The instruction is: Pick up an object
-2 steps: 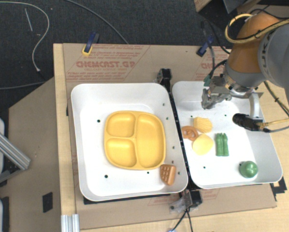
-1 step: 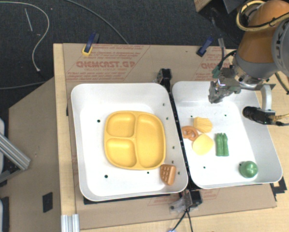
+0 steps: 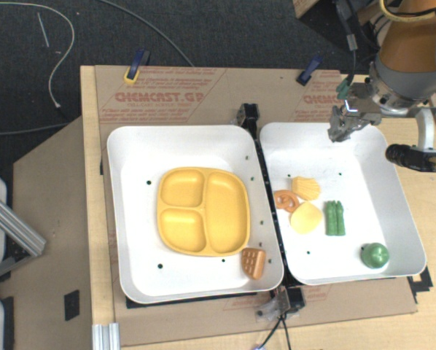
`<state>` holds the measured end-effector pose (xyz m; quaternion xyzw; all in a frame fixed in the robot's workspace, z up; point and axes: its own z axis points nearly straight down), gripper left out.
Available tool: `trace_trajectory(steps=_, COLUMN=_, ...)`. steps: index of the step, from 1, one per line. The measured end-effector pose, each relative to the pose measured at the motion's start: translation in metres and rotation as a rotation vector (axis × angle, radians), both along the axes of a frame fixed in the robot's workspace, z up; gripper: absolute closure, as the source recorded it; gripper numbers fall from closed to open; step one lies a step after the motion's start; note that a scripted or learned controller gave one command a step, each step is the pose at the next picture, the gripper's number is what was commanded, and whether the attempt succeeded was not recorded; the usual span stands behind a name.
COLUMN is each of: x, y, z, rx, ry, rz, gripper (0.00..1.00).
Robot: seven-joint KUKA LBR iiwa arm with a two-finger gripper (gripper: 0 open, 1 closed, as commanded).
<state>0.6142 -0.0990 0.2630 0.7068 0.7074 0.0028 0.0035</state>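
Two shallow white bins are seen side by side on the worktop (image 3: pixel 94 195). The left bin (image 3: pixel 130 166) carries a yellow divided plate (image 3: pixel 203 211) at its middle, and a small brown waffle-like piece (image 3: pixel 253 262) lies just beside the plate's near right corner. In the right bin (image 3: pixel 364 166), a cluster is formed by an orange pretzel-shaped piece (image 3: pixel 285 200), a pale yellow lump (image 3: pixel 306 188) and a yellow round piece (image 3: pixel 305 218), which are touching or nearly so. A green bundle (image 3: pixel 335 218) lies just to their right, and a green ball (image 3: pixel 375 255) sits near the bin's front right corner. The gripper (image 3: pixel 343 131) is held over the far edge of the right bin, well apart from all the pieces. Nothing is seen between the jaws; whether they are released or clenched cannot be told.
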Motion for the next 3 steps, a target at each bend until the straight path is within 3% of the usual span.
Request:
trace_trajectory(steps=1, x=-0.009, y=0.051, z=0.005, rx=0.004, ry=0.010, rz=0.005, gripper=1.00)
trace_trajectory(steps=3, x=-0.035, y=0.148, z=-0.029, rx=0.004, ry=0.014, rz=0.005, gripper=1.00)
